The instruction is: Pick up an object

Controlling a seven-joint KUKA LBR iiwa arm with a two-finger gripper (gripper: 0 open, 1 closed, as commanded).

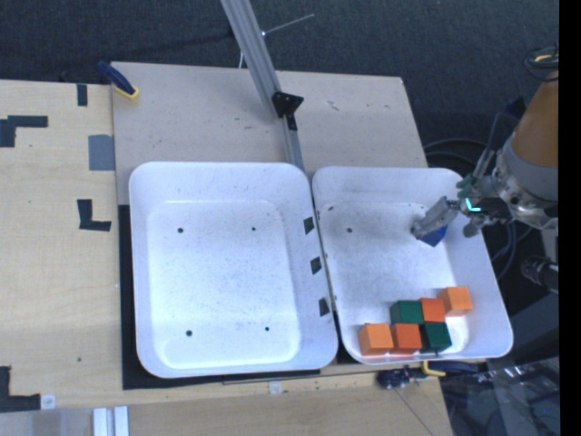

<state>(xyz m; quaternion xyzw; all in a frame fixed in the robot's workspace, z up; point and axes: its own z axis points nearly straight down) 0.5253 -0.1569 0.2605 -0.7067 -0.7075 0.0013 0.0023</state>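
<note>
In the camera view, two shallow white bins are seen side by side on a bench of pale wood. The right bin (381,193) is taken here as the landmark. The left bin (150,234) is placed just beside it, with their rims touching along the middle.

The arm (536,143), grey with an orange band, is reaching in over the right rim of the right bin. Its gripper (434,226) is held above the upper right part of the right bin's floor. A small blue block (436,235) is seen at the gripper's tip, and it seems to be clamped between the fingers, which are closed on it; the contact itself is too small to be seen clearly.

In the lower right corner of the right bin a group of blocks is gathered close together. An orange block (375,337) is lying at the left end of the group, a second orange block (408,336) is just beside it, a green block (408,312) is above that one, a dark green block (438,335) is to the right, and another orange block (457,299) is nearest to the right wall

A grey metal bar (259,57) is running at a slant from the upper rim of the right bin toward the top of the view
</note>
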